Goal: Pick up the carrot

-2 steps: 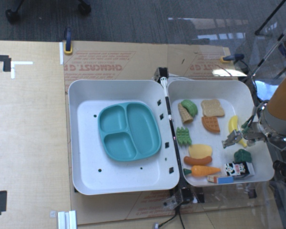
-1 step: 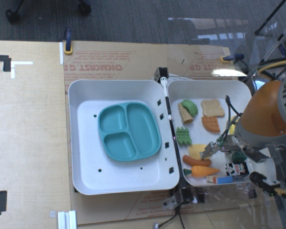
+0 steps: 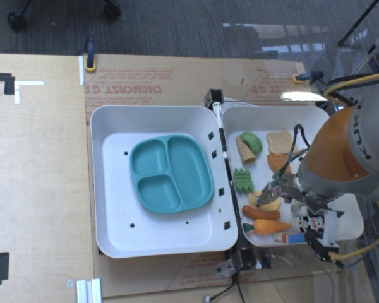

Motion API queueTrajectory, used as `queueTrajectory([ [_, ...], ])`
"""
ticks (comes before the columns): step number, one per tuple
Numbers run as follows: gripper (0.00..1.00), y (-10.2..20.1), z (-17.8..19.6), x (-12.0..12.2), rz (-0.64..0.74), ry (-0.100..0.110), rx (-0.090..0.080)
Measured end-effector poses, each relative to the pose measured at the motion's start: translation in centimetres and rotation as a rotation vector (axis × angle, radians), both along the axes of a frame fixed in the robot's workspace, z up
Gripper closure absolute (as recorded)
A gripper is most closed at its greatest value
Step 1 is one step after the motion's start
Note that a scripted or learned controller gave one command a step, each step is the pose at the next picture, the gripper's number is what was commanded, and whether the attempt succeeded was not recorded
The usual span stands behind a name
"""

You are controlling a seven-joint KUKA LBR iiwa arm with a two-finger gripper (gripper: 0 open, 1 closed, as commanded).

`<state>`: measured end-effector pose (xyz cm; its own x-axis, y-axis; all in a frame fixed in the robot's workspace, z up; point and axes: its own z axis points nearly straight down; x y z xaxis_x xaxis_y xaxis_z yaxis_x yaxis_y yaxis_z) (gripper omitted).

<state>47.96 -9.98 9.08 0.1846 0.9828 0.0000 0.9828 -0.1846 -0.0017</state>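
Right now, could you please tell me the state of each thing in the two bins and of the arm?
Teal divided plate: lying flat in the left bin, its compartments bare.
Carrot: lying on the floor of the right bin, not lifted.
Gripper: low in the right bin, just above the carrot.
Toast slice: flat, near the far wall.
Green leafy toy: lying by the divider.

I log surfaces | left bin (image 3: 107, 188): smooth white plastic, slight sheen | divided tray (image 3: 170, 172): matt teal plastic | carrot (image 3: 268, 226): smooth orange plastic look, at 6 o'clock in right bin (image 3: 252, 115) | arm band (image 3: 338, 147): glossy orange | bench (image 3: 38, 188): pale wood-grain, matt | underlay (image 3: 151, 84): brown cardboard | floor (image 3: 177, 17): dark carpet, rough.
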Motion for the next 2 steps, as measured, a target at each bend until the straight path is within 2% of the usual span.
queueTrajectory([
  [1, 1.0, -0.11, 0.85, 0.13, -0.004, -0.001, -0.001],
  [2, 0.0, -0.11, 0.85, 0.13, -0.005, -0.001, 0.0],
])
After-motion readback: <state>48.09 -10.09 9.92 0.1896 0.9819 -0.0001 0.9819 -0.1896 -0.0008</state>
